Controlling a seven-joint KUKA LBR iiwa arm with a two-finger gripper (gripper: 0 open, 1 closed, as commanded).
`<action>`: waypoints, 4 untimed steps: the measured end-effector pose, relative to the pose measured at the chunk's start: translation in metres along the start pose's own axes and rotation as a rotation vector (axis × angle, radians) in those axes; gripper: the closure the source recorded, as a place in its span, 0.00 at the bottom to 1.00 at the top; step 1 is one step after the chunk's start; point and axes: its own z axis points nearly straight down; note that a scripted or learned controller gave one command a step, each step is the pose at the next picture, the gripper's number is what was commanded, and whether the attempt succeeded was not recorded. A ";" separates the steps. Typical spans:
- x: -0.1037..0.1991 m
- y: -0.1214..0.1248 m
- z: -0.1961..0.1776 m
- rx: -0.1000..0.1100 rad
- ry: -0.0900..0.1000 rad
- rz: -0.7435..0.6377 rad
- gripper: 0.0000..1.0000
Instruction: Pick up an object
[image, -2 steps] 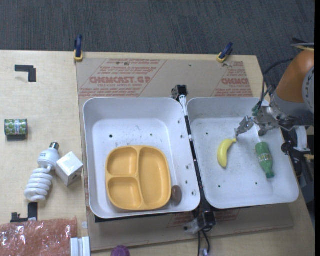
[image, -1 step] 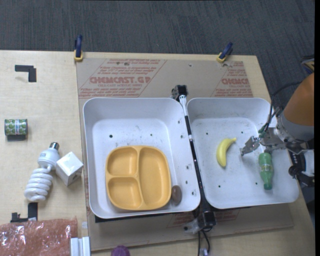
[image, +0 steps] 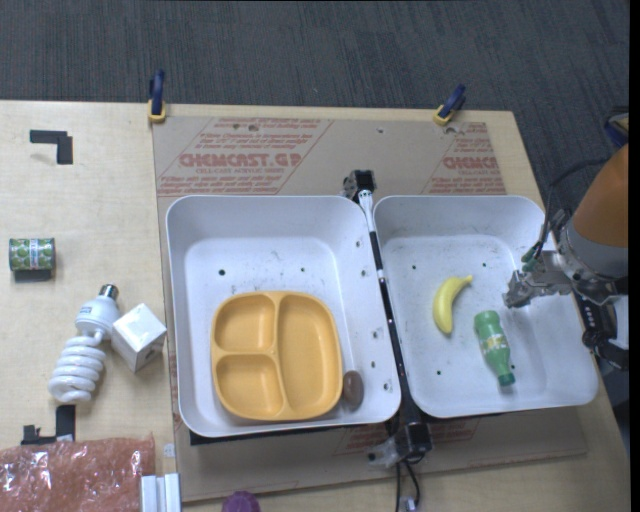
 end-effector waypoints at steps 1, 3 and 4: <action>0.001 0.000 0.000 0.001 0.003 -0.001 0.00; 0.092 -0.084 0.011 0.002 0.000 0.000 0.00; 0.091 -0.082 0.001 -0.001 -0.002 0.002 1.00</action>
